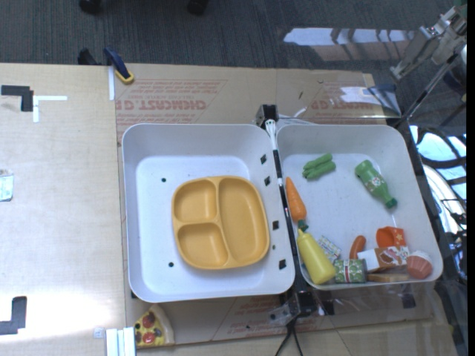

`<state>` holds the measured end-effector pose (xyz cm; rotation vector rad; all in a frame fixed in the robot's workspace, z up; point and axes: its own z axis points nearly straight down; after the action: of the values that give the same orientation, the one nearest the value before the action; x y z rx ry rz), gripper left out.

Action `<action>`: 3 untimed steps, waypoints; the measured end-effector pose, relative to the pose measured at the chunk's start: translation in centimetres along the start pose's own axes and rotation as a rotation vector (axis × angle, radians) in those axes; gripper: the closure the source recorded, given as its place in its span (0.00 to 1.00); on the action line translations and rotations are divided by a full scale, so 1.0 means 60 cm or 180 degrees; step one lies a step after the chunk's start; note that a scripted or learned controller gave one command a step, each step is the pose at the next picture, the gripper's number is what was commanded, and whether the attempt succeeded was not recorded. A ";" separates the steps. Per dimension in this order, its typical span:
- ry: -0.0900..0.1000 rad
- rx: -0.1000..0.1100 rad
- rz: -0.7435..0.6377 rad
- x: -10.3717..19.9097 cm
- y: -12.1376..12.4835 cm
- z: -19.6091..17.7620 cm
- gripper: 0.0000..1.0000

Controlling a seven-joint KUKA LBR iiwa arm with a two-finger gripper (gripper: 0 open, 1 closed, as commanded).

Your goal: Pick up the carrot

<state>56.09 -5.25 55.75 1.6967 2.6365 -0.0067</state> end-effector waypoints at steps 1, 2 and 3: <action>-0.0008 0.0002 -0.0011 0.000 0.004 -0.013 1.00; -0.0008 0.0002 -0.0009 -0.001 0.004 -0.013 0.00; -0.0016 0.0003 -0.0019 -0.001 0.008 -0.026 1.00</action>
<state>56.55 -5.10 57.33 1.6867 2.6385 -0.0122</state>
